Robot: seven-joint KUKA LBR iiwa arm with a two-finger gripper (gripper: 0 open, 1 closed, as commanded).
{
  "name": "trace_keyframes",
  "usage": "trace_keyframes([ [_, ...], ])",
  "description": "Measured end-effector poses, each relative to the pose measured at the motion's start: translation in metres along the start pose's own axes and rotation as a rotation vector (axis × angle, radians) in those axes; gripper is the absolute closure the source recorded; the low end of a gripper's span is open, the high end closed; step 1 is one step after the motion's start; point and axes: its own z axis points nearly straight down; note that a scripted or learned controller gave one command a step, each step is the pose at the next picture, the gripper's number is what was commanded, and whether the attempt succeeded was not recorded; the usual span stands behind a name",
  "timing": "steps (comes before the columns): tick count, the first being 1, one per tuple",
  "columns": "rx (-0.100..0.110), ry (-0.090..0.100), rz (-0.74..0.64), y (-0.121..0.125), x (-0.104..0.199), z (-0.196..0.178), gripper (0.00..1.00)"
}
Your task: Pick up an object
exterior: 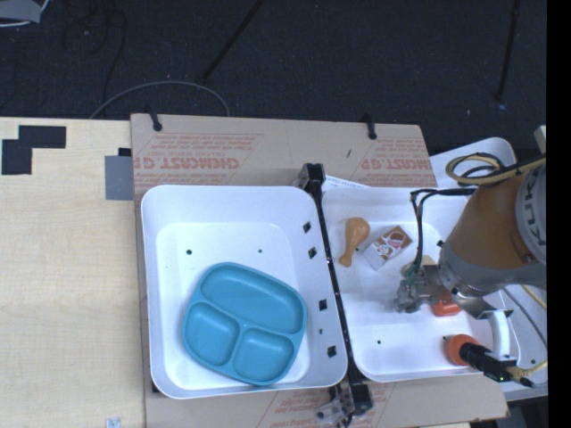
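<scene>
Though the gripper [410,294] hangs over the right bin [397,353], its hold cannot be told.
Patterned box [387,246] near its far side.

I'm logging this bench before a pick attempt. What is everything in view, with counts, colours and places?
shallow white bins: two, white, left bin and right bin side by side
printed cardboard sheet: one, brown, under both bins
three-compartment plastic plate: one, blue, in the left bin
toy drumstick: one, tan, right bin, near the divider
small printed box: one, brown and white, right of the drumstick
small orange piece: one, orange, right bin, beside the gripper
rounded orange item: one, orange, right bin's front right corner
arm: one, grey with an orange band, over the right bin
gripper: one, dark, low in the right bin
</scene>
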Motion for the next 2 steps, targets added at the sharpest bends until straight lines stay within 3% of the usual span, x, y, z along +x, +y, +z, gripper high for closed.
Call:
trace_keyframes([
  [2,-0.007,-0.002,-0.007,0.007,0.014,-0.091,1.0],
])
